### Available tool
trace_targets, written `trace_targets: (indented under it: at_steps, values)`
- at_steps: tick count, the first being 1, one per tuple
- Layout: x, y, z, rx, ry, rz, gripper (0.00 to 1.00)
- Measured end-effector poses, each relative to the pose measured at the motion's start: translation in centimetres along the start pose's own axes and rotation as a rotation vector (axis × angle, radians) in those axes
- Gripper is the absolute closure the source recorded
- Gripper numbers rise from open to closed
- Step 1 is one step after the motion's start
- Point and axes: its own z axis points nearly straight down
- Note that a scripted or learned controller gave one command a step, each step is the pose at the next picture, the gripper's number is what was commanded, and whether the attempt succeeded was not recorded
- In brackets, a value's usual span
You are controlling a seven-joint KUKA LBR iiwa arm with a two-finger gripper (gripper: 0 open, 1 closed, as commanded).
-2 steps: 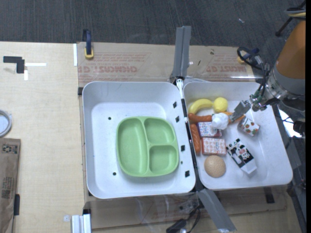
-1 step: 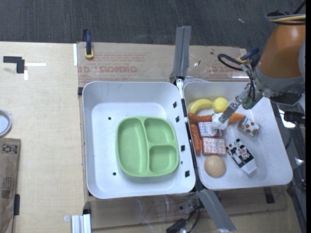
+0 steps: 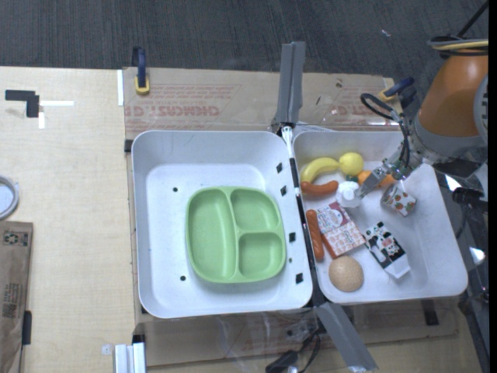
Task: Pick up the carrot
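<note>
The gripper hangs low over the back of the right bin, but I cannot tell how it is set. The orange carrot lies to its left, just in front of the banana. A green plate sits in the left bin.

Green divided plate in left bin; banana, lemon, bread roll, cartons in right bin.
</note>
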Motion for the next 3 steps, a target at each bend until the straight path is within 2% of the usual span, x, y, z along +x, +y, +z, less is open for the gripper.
trace_targets:
  at_steps: [1, 2, 3]
  values:
    - [-2.7, -0.6, 3.3, 0.010, 0.017, -0.244, 0.00]
    - [-2.8, -0.6, 2.2, 0.008, 0.014, -0.240, 1.00]
    - [1.1, -0.8, -7.0, 0.010, 0.018, -0.231, 1.00]
